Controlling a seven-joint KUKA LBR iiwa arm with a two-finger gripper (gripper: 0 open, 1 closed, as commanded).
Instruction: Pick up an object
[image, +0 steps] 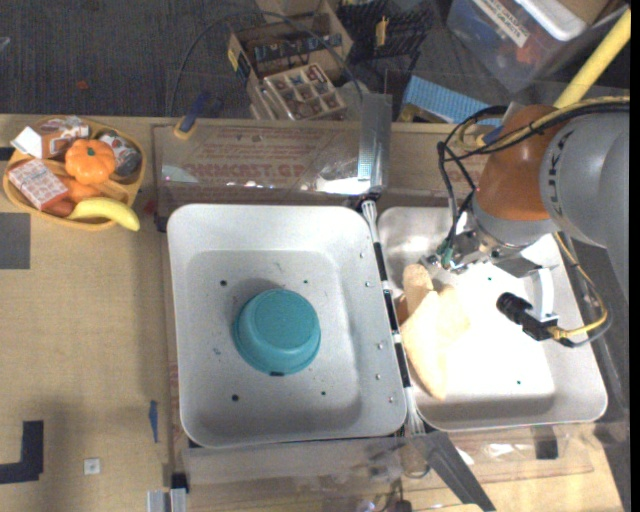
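Item 1: pale yellow sponge-like object (432, 330), lying in the right bin (580, 400) against its left wall, its upper end just under my gripper (447, 258). It looks to me like a soft foam or bread-shaped toy: light, squashy, matte and not slippery, not fragile. I judge it will compress under the fingers, so a firm close across its narrower upper lobe, away from the bin wall, seems the best hold; the broad lower part looks too wide to span.

Item 2: teal bowl (278, 331), upside down near the middle of the left bin (200, 240). Rigid, smooth, domed; I expect fingers would slide off the top, and the rim lies flat on the floor, so a poor candidate.

Item 3: the gripper, low over the right bin's upper left area, touching or just above the yellow object's top. The wrist hides the tips; I cannot tell their spacing, nor whether anything is caught.

Item 4: fruit basket (25, 195) at far left on the bench, well apart.
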